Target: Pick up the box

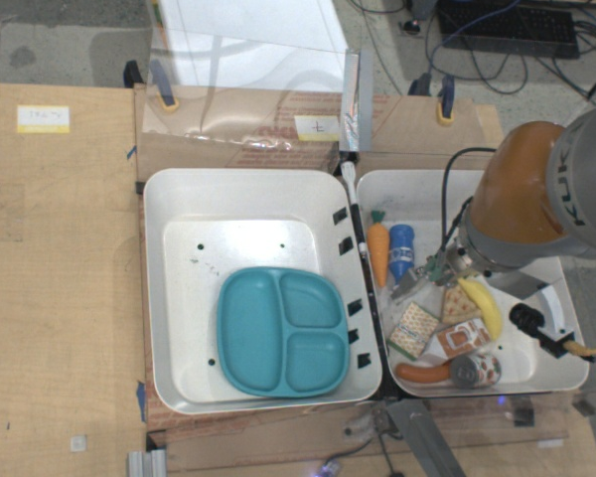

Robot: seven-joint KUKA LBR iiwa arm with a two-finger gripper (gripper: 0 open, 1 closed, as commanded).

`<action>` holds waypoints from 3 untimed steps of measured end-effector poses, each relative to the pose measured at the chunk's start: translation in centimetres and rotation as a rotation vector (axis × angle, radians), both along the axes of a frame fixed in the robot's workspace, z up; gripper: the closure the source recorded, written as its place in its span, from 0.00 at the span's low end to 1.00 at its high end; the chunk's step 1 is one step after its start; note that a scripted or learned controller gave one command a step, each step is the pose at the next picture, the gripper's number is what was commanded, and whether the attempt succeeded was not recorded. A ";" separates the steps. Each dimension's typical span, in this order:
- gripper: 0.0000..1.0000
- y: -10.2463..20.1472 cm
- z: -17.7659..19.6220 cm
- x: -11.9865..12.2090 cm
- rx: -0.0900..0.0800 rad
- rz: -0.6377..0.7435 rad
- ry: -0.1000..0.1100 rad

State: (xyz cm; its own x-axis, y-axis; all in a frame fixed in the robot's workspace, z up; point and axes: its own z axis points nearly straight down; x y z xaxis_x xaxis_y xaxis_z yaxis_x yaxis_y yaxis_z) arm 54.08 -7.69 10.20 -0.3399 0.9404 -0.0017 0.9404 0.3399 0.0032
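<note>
In the right bin [566,376], a small pale patterned box [414,329] lies flat near the front. A second small box [463,338], orange-brown with a white label, lies just to its right. My gripper [424,276] hangs under the orange-banded wrist [512,202], low over the bin's middle. It is just above and behind the patterned box, close to the blue bottle [401,250]. Nothing is seen held in it.
The right bin also holds an orange carrot [378,252], a yellow banana [485,304], a tan cracker-like piece [458,302], a reddish sausage [421,372] and a small can [474,370]. A teal divided plate [281,333] lies in the left bin [169,266].
</note>
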 end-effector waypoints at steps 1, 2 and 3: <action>0.00 -2.0 -1.0 4.7 0.001 0.069 0.001; 0.00 -4.8 -1.0 8.7 -0.001 -0.214 0.000; 0.00 -3.4 -0.5 0.1 0.001 -0.299 0.004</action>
State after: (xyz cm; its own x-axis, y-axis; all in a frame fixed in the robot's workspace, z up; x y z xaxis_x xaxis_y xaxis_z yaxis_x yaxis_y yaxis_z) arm 54.22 -11.06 9.71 -0.0481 0.9988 -0.0003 0.9988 0.0481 -0.0004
